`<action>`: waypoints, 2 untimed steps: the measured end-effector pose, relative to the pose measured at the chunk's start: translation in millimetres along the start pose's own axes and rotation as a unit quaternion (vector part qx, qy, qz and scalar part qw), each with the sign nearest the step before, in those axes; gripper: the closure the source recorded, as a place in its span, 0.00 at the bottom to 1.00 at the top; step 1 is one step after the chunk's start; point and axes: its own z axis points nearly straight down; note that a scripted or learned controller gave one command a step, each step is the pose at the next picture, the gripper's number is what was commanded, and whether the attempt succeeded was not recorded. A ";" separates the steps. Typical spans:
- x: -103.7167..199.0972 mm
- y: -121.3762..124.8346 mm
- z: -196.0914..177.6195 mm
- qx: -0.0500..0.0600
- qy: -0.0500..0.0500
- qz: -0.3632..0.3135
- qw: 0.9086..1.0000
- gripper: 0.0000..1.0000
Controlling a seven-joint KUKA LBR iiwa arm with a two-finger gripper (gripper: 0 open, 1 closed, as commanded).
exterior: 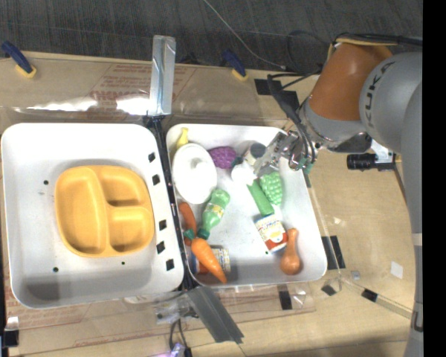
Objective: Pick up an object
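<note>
The hand (276,155) hangs over the right bin (312,222) among blurred clutter; I cannot tell its grip.

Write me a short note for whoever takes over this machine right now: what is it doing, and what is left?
Gripper: low over the right bin's upper right part, beside the green corn-like toy; no object seen between its fingers.
Right bin: white bowl, purple grapes, green bottle, carrot, red-labelled bottle, orange gourd.
Left bin: yellow divided tray.
Done: nothing lifted yet.
Left: grip one object and raise it.
</note>
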 end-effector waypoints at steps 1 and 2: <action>-15.6 9.0 0.8 0.000 -0.001 0.046 0.999 1.00; 3.1 -2.3 -22.3 0.001 0.002 0.113 0.994 1.00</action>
